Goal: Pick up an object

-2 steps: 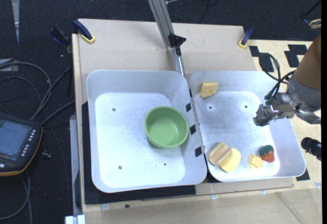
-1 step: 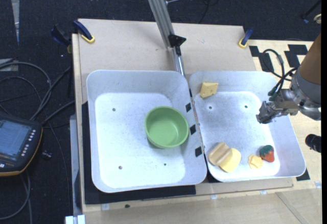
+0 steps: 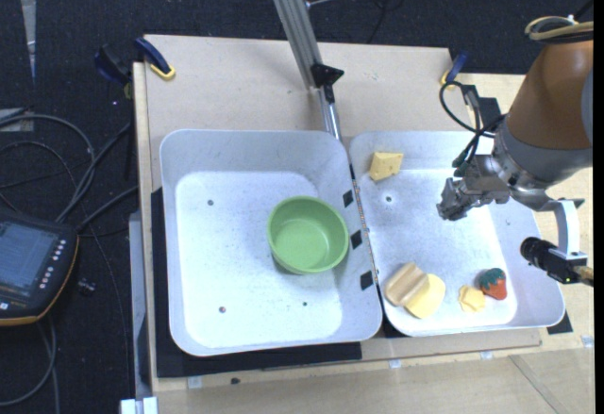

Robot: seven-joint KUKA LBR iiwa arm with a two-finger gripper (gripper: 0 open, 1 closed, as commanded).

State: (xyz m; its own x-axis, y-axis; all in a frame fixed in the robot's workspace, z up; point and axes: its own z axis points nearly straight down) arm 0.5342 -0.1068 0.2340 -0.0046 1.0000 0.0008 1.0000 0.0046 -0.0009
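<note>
My gripper (image 3: 453,203) hangs over the middle of the right bin (image 3: 415,219), pointing down and to the left, with no object seen between its fingers. A yellow cheese-like wedge (image 3: 385,164) lies at the bin's far left corner. Near the front lie a pale yellow block (image 3: 415,289), a small yellow piece (image 3: 472,299) and a red and green strawberry-like toy (image 3: 493,283). A green bowl (image 3: 307,234) sits upright in the left bin (image 3: 217,242), near its right side.
A slanted metal pole (image 3: 294,16) rises from behind the gap between the bins. Black clips (image 3: 357,238) sit along the seam between the bins. A blue and yellow clamp (image 3: 151,54) grips the bench's far left corner.
</note>
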